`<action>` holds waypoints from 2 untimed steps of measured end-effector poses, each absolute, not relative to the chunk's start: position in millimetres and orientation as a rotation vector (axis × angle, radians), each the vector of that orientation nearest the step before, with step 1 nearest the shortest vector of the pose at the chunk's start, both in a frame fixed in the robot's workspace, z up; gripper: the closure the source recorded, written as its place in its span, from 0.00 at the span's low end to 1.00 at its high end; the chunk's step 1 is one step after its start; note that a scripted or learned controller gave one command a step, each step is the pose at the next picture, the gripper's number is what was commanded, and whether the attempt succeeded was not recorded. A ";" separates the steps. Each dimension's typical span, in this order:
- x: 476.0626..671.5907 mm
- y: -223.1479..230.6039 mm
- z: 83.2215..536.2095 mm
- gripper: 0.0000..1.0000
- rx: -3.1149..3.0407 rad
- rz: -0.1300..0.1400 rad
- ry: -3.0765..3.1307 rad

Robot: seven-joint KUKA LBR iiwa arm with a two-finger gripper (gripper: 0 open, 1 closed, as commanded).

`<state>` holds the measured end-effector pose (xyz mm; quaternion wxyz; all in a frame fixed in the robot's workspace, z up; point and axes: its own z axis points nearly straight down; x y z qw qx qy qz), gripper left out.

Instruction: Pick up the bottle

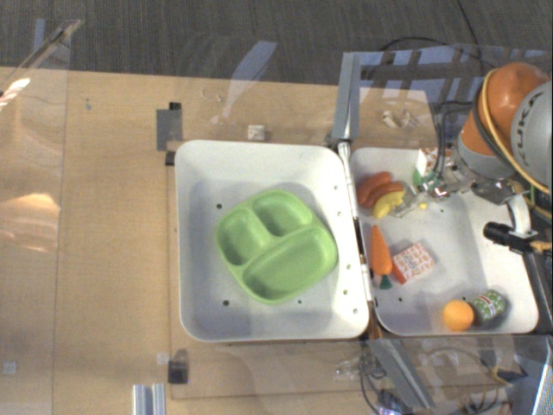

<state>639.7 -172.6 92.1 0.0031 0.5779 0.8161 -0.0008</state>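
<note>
Claw (430,182) position: over the far end of the right bin (518,258), hanging below the grey arm (510,119) with its orange band. Whether it is spread or pressed together cannot be told from this angle.

Bottle (489,307): a short, rounded cylinder with a green printed label, lying on its side well nearer the viewer than the claw, touching a smooth orange ball (459,316).

Just beside the claw, toward the left bin (199,232), lie reddish sausage shapes (378,187) and a yellow piece (390,203). A tapered carrot (381,251) and a patterned red-white block (413,261) lie between claw and bottle.

Left bin: holds a glossy green three-compartment plate (275,245).
</note>
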 end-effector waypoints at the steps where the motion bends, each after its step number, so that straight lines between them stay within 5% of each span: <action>1: 657.2 -199.0 89.6 0.00 1.677 -0.017 2.753; 2: 654.6 -199.4 97.7 1.00 1.683 -0.025 2.761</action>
